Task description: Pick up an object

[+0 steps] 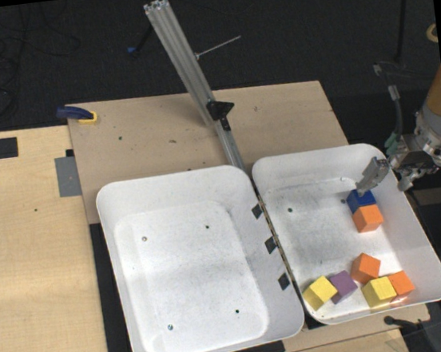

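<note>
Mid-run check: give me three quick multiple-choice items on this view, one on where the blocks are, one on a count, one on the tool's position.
1. Which bin holds the blocks?
A. left bin
B. right bin
C. both

2. How many yellow blocks are there?
A. one
B. two
C. four

3. Where is the tool?
A. over the left bin
B. at the right bin's upper right, by the blue block
C. above the purple block

Answers:
1 B: every block lies in the right bin.
2 B: one yellow block lies beside the purple block, another near the bin's lower right corner.
3 B: the tool sits just above the blue block, which rests against an orange block.
</note>
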